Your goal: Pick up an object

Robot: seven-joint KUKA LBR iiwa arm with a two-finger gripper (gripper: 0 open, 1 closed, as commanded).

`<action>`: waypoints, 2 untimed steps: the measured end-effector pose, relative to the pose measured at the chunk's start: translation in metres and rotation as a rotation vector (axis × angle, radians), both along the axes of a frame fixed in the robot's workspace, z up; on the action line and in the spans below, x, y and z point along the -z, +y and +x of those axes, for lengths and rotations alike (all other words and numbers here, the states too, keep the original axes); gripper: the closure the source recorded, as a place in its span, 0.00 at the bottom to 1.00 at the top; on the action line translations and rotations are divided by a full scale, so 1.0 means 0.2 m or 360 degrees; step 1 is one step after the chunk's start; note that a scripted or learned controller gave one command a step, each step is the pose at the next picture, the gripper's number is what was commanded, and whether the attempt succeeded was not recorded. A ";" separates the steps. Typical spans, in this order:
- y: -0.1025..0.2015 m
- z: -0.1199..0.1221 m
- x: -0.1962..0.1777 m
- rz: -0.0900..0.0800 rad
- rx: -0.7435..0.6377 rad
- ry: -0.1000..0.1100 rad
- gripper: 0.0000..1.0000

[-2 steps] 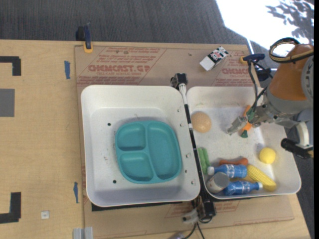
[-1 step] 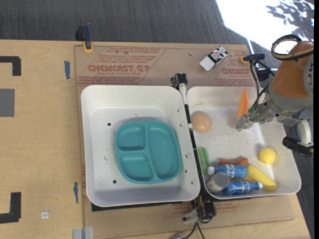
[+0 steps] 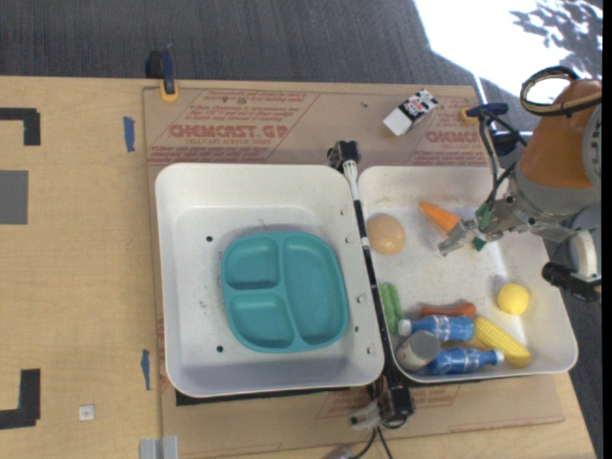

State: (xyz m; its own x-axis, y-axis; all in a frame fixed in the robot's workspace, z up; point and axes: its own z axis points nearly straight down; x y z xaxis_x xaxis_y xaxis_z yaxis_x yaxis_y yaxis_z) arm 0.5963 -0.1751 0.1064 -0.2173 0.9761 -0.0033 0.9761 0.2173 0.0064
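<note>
Blue bottles (image 3: 457, 344) lie well below the released tool (image 3: 463, 238); carrot (image 3: 441, 216) just beside it.

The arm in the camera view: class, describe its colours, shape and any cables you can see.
The arm is grey and rounded, with a broad orange band above the wrist. A thin black cable loops over it. Its end effector is small, metallic grey with a green patch.
</note>
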 end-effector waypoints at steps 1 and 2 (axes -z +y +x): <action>0.29 0.11 0.10 0.0002 -0.0082 0.0004 0.00; 0.29 0.12 0.05 0.0000 -0.0084 -0.0003 1.00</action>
State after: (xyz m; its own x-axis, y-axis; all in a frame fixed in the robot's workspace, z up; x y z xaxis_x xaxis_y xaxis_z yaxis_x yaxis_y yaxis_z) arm 0.6194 -0.1166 0.0968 -0.2682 0.9634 -0.0037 0.9633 0.2682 0.0082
